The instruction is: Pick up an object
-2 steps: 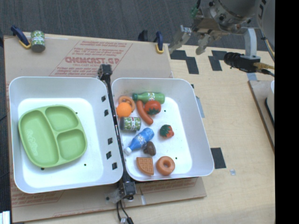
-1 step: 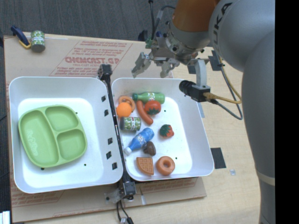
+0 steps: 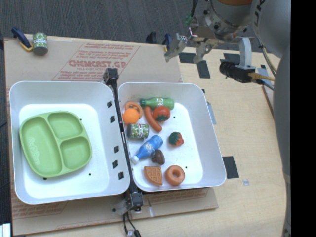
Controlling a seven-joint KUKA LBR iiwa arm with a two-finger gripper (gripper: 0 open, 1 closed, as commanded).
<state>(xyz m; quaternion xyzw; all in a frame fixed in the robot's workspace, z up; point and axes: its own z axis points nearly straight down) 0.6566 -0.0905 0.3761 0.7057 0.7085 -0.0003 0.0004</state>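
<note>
Bench: pale wooden bench top (image 3: 247,132) with black tape marks, a sheet of brown printed cardboard (image 3: 98,58) laid under the two bins; dark ribbed matting behind.
Landmark: shallow white plastic right-hand bin (image 3: 210,137); everything below is placed against it.
Left neighbour: second white bin (image 3: 15,132), touching the landmark along a black clipped seam, holding a light green three-compartment tray (image 3: 54,142).
Gripper: the grey two-finger gripper (image 3: 190,46) hangs beyond the landmark's far rim, well apart from its contents; fingers look spread, nothing between them.
Candidates: toy food lies inside the landmark, crowded toward its left wall.
Best pick: small brown ring-shaped plastic doughnut (image 3: 175,175), near the landmark's front rim, just beside a tan waffle piece (image 3: 153,176) but clear on its other sides.
Handling: probably light, hollow and stiff, with a smooth skin that may slip; nothing fragile. Closing across the ring's outer edge seems safest.
Alternative: red and green toy strawberry (image 3: 176,139), alone near the landmark's middle, small and rounded, likely to squirt out.
Harder: blue and white toy bottle (image 3: 148,148) lies tilted, touching a dark brown lump (image 3: 158,156).
Room: open floor shows on the landmark's right half, leaving space for descent.
</note>
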